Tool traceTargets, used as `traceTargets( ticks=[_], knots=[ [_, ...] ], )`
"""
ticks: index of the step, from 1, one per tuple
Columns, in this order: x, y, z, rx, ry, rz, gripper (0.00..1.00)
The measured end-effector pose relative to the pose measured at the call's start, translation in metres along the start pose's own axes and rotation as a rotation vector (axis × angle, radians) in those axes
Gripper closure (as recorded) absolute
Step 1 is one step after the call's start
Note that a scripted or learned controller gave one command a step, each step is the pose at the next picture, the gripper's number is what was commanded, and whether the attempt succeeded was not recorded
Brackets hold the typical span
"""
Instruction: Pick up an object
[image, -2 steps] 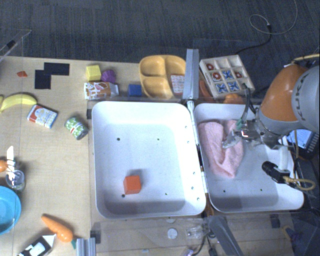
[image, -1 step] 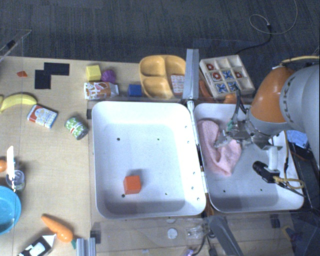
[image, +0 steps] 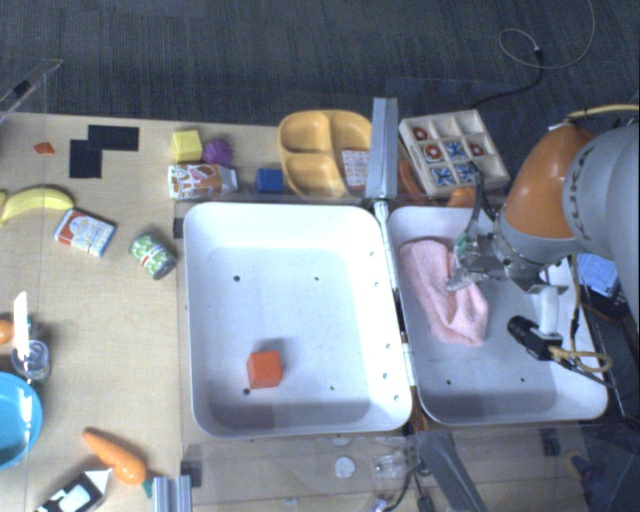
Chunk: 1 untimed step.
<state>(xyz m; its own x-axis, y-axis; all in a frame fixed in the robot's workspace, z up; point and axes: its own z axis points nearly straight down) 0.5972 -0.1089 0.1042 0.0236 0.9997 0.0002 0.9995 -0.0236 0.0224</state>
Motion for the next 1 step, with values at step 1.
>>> traceTargets(
  ticks=[1],
  knots=[
    [0.0023, -0.0119, -0.1196, 0.013, 0.0, -0.164, 1.0]
  ],
)
